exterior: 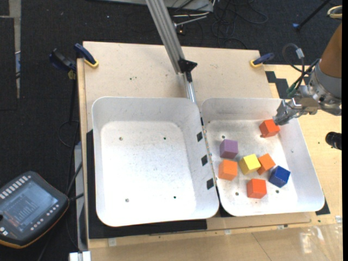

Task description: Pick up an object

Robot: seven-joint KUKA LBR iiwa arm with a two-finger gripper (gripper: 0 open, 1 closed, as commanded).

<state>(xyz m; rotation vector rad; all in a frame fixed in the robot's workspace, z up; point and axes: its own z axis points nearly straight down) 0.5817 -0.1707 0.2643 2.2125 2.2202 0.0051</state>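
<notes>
In the camera view we see two shallow white bins side by side on a pale bench (141, 64). The left bin (109, 145) has bare floor with small dark specks. The right bin (304, 194) holds all the cubes.

The gripper (284, 115) comes in from the right, at the upper right part of the right bin. The grey arm (326, 83) with its orange band stands behind it, and some cables run along the wrist. The gripper tip points down and to the left. We cannot tell if it is open or closed, because its end is small and dark against the bin wall.

Just below and to the left of the gripper tip lies an orange-red cube (268, 128). It seems to touch the tip or to be just beside it, but we do not see it between the gripper parts, so we cannot say it is held. It appears to rest on the bin floor near the far right wall.

Well apart from it, lower in the same bin, lies a group of cubes: a purple cube (229, 148), an orange cube (228, 169), a yellow cube (250, 163), a second orange cube (266, 162) touching the yellow one, a blue cube (279, 176) and a red-orange cube (256, 188).

A metal pole (166, 26) crosses the bench from above, and a teach pendant (27, 208) lies at the lower left.
</notes>
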